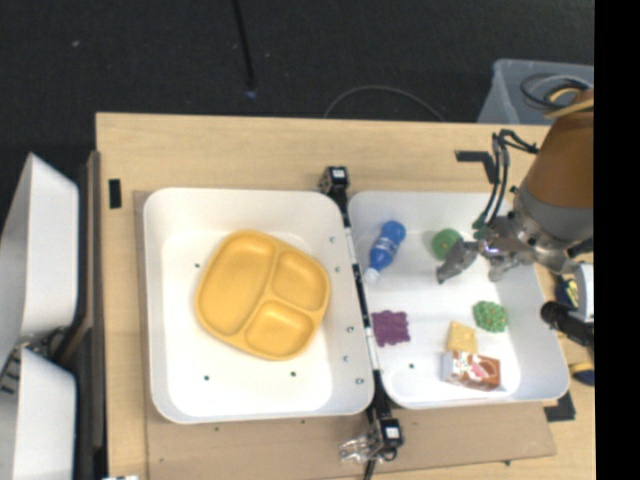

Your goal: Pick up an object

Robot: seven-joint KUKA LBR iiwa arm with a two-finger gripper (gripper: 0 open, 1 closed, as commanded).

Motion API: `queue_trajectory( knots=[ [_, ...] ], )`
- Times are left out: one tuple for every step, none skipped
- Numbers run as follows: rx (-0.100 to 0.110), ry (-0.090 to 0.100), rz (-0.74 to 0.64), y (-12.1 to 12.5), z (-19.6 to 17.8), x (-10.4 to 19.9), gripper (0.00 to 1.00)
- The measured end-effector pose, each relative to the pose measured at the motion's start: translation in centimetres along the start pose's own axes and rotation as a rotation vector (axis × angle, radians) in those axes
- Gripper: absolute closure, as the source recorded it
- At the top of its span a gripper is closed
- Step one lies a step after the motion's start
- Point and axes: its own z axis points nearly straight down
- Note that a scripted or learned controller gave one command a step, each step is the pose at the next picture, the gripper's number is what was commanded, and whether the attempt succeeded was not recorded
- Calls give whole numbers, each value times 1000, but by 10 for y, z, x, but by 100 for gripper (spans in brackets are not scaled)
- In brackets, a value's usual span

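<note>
camera view | gripper (472, 260) hung over right bin (420, 383), fingers spread, pinching nothing | green ball (446, 241) lay just left of it, near blue bottle (385, 247) | purple piece (390, 327), green cluster (490, 315), snack packet (471, 368) lay nearer | yellow divided plate (263, 293) sat in left bin (170, 368)

Orange-banded grey arm (560, 183) — black cables (497, 173), apparently.
</note>
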Motion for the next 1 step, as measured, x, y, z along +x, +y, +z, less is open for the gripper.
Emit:
queue_trajectory(
  knots=[
    [-14,-2,-3,3,-8,0,0]
  ],
)
